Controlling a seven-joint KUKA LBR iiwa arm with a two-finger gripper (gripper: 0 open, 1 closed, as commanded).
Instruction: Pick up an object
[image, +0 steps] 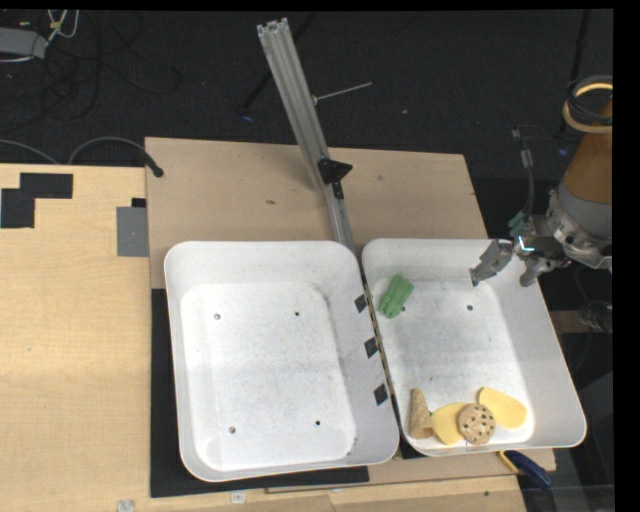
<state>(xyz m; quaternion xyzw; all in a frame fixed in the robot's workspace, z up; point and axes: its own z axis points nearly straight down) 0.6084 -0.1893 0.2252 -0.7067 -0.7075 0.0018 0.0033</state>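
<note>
Grey metal fingers of the gripper (508, 262) were seen spread apart, with nothing between them, above the upper right corner of the right bin (530, 330). One finger (490, 262) was angled toward eight o'clock over the bin floor, and the other hung near the bin's right rim. The arm (585, 195), grey with an orange band, was set at three o'clock from the gripper, entering at the view's right side.

At nine o'clock from the gripper, well apart from it, a green object (396, 296) lay tilted on the right bin's floor, just beside the divide between the bins. At six o'clock from the gripper, along the near wall of the same bin, a cluster was gathered: a tan cone-shaped piece (419, 413), a round brown cookie-like disc (478, 424) resting on a yellow piece (447, 421), and another yellow piece (503, 407) touching the disc.

The left bin (200, 290) lay at nine o'clock, beyond the green object. A slanted aluminium rail (300, 110) ran from the bins' junction toward twelve o'clock.
</note>
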